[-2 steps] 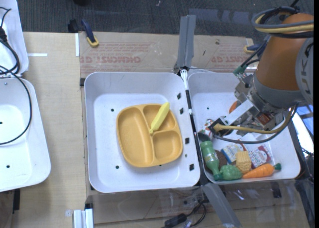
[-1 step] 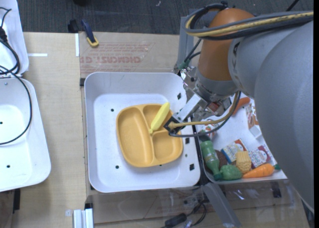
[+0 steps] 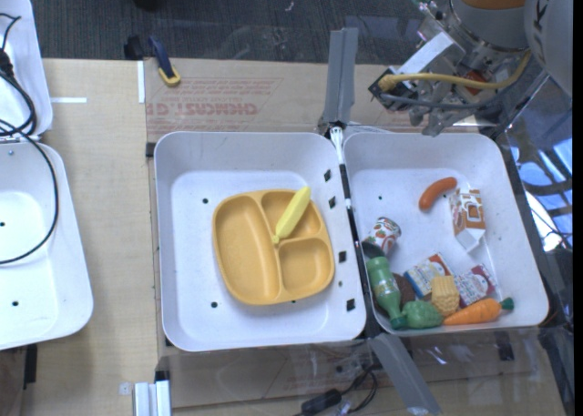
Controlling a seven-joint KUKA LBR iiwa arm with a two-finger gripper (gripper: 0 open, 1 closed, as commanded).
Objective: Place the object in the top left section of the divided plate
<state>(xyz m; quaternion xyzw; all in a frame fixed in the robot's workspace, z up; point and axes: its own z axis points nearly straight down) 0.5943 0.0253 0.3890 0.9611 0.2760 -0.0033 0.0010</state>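
A: Table (image 3: 100, 114), surface?
B: Pale wood grain; brown cardboard sheet (image 3: 237, 96) with reversed red print across the far middle.

A: Items directly on it?
B: Left bin (image 3: 173, 223) and right bin (image 3: 519, 232), white, touching side by side. White trays (image 3: 36, 259) at the left edge, black cable (image 3: 36, 132) looping over them. Blue-and-yellow clamp (image 3: 162, 64) at the cardboard's far left corner. Grey post (image 3: 342, 68) standing where the bins meet.
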